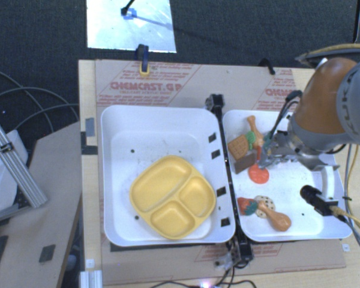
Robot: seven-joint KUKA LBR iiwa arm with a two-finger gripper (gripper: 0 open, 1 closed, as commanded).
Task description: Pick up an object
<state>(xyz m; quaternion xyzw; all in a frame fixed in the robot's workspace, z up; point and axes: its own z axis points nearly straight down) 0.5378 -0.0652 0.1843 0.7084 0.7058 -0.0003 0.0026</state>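
Crowded grab in the right-hand white bin [288, 233]

The two-finger gripper [265, 158] hangs low at the bin's nine o'clock, its grip state impossible to tell, just beside a brown block [246, 161], a waffle-patterned toy [240, 144] and a flat red disc [258, 175]; such tight neighbours could make it nudge or miss.

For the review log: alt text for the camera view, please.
The gripper hangs low in the right bin, over a cluster of small toys. The left bin holds a yellow divided tray.
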